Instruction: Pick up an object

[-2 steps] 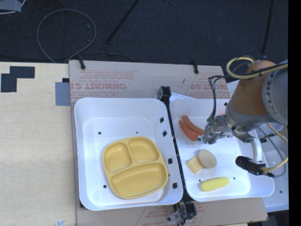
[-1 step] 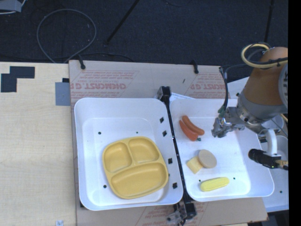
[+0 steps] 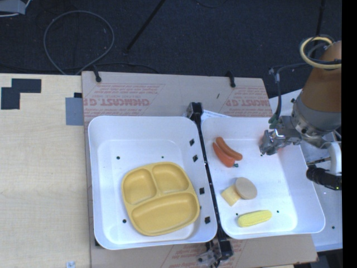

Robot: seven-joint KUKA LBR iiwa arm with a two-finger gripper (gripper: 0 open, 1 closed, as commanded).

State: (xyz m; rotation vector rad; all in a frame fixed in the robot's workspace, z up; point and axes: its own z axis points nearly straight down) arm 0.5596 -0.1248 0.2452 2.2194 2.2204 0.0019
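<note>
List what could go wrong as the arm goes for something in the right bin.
The gripper hangs over the right bin, off to the side of every item, so a straight descent would likely close on nothing. The hot dogs lie pressed together and may come up as a pair or slip. The round slice leans on the yellow block; grabbing either could nudge the other.

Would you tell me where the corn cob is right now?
The corn cob lies in the right bin, near its front edge, just below the cheese wedge.

Two white bins (image 3: 111, 133) sit side by side, with one yellow divided plate (image 3: 160, 198), two sausages (image 3: 227, 151), one yellow corn cob (image 3: 254, 218), one tan disc (image 3: 246, 188) and one yellow block (image 3: 230, 196).
</note>
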